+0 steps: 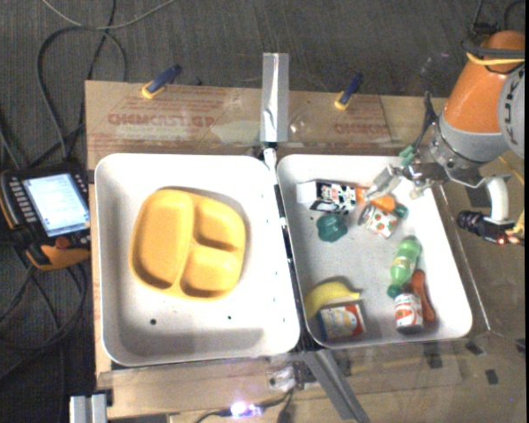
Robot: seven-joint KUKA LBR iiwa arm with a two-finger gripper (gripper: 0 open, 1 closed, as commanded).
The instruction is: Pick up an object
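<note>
My gripper [391, 181] hangs over the far part of the right bin [450, 236]. Just below it in the view lies a small orange and white object [381, 218]. Left of it lies a black and white carton [334, 195], with a teal toy [332, 227] in front of that. A green bottle [404, 262] and a red and white bottle [410, 307] lie near the bin's right wall. At the near edge are a yellow banana-like piece [328, 292] and a printed cup [342, 321]. Nothing is visibly held.
The left bin [115, 324] holds a yellow divided tray [191, 241]. A metal post [274, 95] stands behind the seam between the bins. A handheld screen [48, 203] sits off the bench at left. Cables run along the floor behind.
</note>
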